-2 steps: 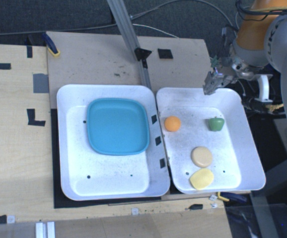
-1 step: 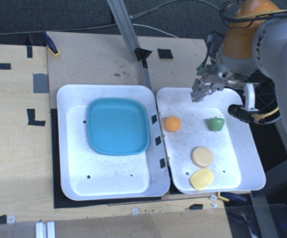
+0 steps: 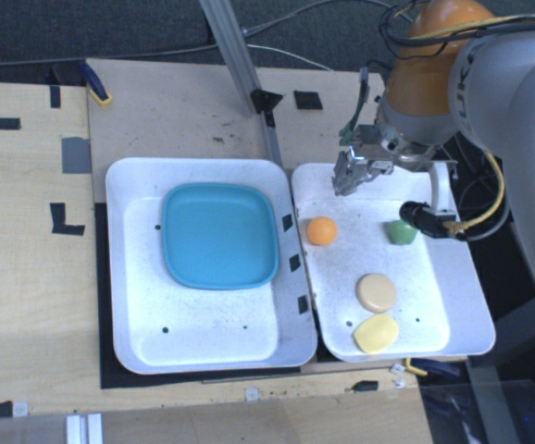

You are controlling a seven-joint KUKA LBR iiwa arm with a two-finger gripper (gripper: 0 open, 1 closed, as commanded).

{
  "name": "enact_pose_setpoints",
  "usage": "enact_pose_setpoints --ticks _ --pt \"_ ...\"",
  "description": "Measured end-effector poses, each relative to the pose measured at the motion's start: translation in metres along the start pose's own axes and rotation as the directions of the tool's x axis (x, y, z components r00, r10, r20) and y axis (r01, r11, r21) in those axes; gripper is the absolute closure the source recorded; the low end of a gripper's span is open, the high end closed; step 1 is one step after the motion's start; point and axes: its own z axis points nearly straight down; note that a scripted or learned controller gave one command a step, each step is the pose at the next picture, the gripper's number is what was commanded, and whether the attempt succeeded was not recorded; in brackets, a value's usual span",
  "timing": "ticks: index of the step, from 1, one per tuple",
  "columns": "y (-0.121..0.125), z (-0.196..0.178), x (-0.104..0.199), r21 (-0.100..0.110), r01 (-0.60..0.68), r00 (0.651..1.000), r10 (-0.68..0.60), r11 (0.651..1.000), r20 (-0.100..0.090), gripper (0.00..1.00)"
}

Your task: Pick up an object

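Note:
My gripper (image 3: 346, 182) hangs over the far left part of the right bin (image 3: 453, 294), its fingers pointing down with nothing seen between them. An orange ball (image 3: 321, 231) lies just below and left of it, apart from the fingers. A green block (image 3: 401, 233) sits toward the bin's right side. A tan round piece (image 3: 376, 291) and a yellow piece (image 3: 376, 333) lie near the bin's front edge.
The left bin (image 3: 133, 276) holds a blue square plate (image 3: 219, 235). A slanted metal pole (image 3: 240, 58) rises behind the bins. A black hose and yellow cable (image 3: 453, 222) hang from the arm over the right bin's right edge.

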Motion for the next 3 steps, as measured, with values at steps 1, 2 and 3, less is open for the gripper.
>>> enact_pose_setpoints --ticks 1,2,3 --pt "-0.016 -0.010 0.049 0.000 0.000 1.000 0.000 1.000 0.000 1.00" --pt "-0.026 -0.008 0.090 0.002 -0.001 1.000 0.001 1.000 0.000 1.00" --pt "-0.042 0.006 0.138 0.002 -0.001 1.000 0.001 1.000 0.001 1.00"
